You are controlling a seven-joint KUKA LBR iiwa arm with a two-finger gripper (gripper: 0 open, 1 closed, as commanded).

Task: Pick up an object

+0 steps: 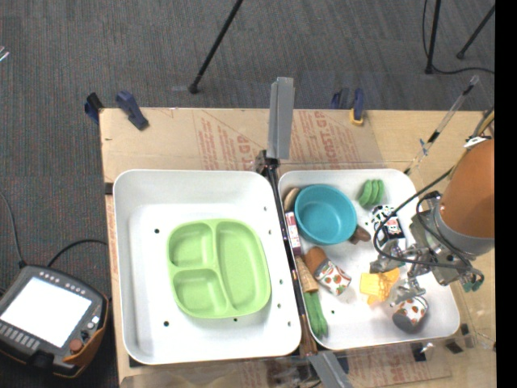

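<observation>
At the right of the frame, the arm's hand (416,285) hovers low over the right bin (339,338); whether it is open cannot be told. Just beneath lie a yellow piece (378,285) and a grey spotted object (409,314). A straight descent onto one item, clear of its neighbours, would suit best.

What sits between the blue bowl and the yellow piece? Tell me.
In the camera view, a small black-and-white item lies between the blue bowl and the yellow piece, toward the right; the rest is bare white bin floor.
</observation>
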